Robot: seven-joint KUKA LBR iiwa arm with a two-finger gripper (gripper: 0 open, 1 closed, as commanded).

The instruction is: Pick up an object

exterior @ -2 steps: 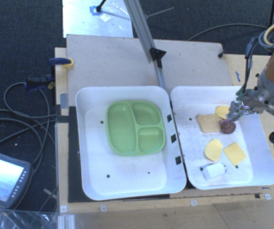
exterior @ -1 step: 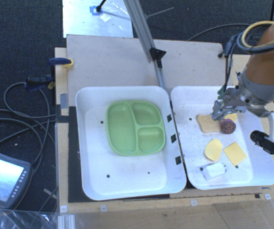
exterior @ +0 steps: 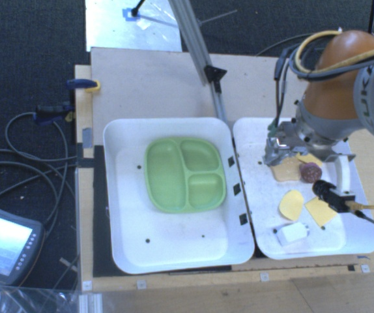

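The hand (exterior: 279,150) is hanging low in the right bin (exterior: 252,175), touching a tan flat piece (exterior: 283,171); its grip I cannot tell.

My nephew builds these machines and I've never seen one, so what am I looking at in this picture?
One camera looks down at a slant on a bench with two shallow white bins. The grey arm with an orange band, reaching in from the right, is the robot; its metal two-finger gripper hangs low over the right bin. That bin holds yellow slices, a dark red round piece, a small white block and more. The left bin holds a green divided plate. I cannot see anything between the gripper's fingers.
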